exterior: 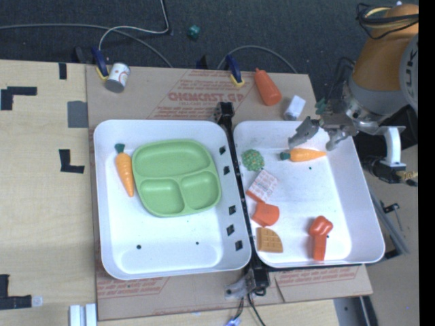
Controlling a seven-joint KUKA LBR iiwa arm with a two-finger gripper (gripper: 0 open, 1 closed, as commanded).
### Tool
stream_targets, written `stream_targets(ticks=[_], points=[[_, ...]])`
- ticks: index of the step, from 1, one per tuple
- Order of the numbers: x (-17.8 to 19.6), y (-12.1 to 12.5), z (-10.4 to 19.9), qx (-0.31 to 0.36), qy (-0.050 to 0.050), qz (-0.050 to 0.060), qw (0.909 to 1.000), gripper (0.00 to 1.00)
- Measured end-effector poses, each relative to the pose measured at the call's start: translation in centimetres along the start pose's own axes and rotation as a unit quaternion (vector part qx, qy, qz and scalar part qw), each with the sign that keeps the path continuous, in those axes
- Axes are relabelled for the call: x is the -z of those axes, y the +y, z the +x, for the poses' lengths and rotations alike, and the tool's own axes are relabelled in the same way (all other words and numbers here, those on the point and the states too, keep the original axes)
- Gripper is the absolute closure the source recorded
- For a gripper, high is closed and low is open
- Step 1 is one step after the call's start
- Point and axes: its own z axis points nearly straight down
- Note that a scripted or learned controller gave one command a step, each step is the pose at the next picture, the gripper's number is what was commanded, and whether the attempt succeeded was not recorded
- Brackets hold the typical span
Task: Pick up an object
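Above right-bin carrot (305,155), open end effector (318,136)

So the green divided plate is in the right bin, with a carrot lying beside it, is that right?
Not quite. The camera view shows the green divided plate in the left bin, not the right one. The rest holds: a carrot lies beside it, along the plate's left edge.

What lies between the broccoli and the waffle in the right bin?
In the camera view, between the broccoli and the waffle lie a white and pink packet and, below it, an orange-red toy piece.
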Motion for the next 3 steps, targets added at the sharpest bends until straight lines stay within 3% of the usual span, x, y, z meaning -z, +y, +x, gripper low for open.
stream_targets(ticks=[1,2,3], points=[[-8.2,0.3,1.9,0.0,0.0,0.001,1.0,0.0],[-10.2,-8.3,-3.5,-0.002,0.0,0.001,1.0,0.0],[-12.6,5.4,-2.0,0.001,-0.001,-0.004,1.0,0.0]])
